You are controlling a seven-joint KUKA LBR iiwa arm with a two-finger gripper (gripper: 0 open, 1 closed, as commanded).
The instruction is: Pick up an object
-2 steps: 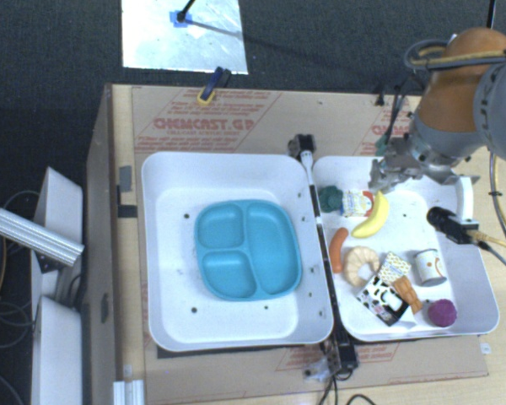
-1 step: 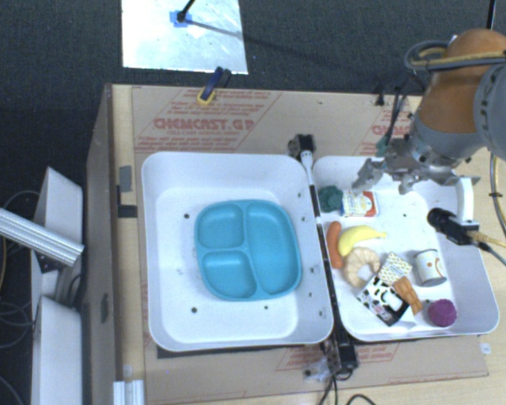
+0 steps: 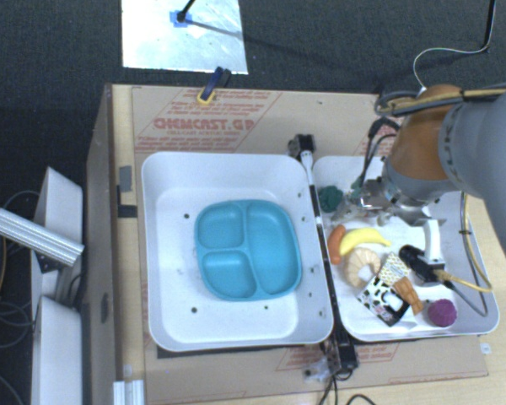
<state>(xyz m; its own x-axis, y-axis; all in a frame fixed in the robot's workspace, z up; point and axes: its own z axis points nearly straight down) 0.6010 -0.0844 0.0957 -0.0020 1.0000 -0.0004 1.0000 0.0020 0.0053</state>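
The left bin (image 3: 164, 226) is taken up by a blue divided plate (image 3: 247, 250), lying flat near its middle, with no loose object beside it. Across the divider, the right bin (image 3: 481, 315) is where the things to be picked are gathered, crowded toward its left and lower parts.

Nearest the divider a dark green object (image 3: 330, 197) is seen at the upper left of that bin, and below it an orange piece (image 3: 336, 242) stands roughly upright in the picture. Just right of the orange piece lies a yellow banana (image 3: 364, 240), its long axis running left to right with a slight curve, the right end pointing toward the bin's middle. Under it a pale croissant-like item (image 3: 362, 264) is touching or nearly touching it, and a black-and-white patterned box (image 3: 384, 294) is set lower still, tilted on a diagonal. A purple ball (image 3: 442, 312) rests apart at the lower right.

The gripper (image 3: 373, 199) is placed over the upper part of the right bin, just right of the green object and above the banana in the picture. Whether anything is held cannot be told; its end is hidden among the wrist hardware. The banana is judged the likeliest target: it lies just below the gripper, so a short move toward the bin's near side would be called for, with the grasp taken across its left-to-right axis.
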